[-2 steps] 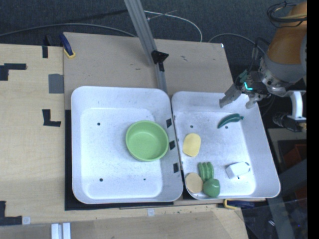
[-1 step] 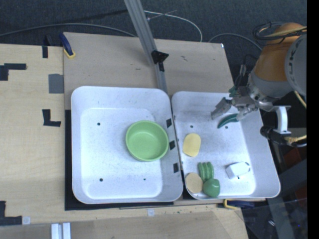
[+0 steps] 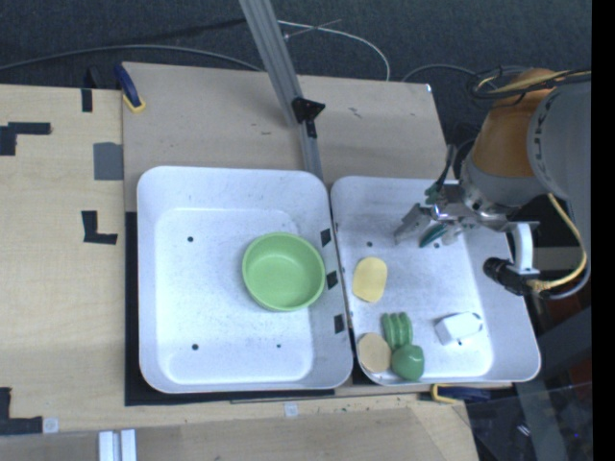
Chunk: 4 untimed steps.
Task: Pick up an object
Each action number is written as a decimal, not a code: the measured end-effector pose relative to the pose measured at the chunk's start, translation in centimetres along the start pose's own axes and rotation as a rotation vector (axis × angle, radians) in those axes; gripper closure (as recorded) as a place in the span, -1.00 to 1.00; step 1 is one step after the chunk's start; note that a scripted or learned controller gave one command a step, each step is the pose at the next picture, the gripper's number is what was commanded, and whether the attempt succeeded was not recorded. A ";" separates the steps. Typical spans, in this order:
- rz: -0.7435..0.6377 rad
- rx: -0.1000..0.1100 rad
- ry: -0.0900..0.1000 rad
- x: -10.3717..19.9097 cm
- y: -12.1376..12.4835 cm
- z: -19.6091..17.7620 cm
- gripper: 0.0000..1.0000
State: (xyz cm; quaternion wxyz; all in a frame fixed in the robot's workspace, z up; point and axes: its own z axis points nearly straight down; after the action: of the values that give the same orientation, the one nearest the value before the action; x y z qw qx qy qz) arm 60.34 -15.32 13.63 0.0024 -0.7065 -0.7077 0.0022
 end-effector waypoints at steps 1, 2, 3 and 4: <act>0.000 -0.005 -0.002 0.1 0.0 5.0 -1.00; -0.001 -0.004 0.000 0.2 0.0 3.8 1.00; 0.000 -0.009 -0.001 0.4 0.9 -0.8 1.00; 0.000 -0.009 -0.001 0.3 0.4 -5.2 1.00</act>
State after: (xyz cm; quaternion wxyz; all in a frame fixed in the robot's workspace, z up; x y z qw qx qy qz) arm 60.75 -15.05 18.84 -0.0013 -0.7066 -0.7076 -0.0007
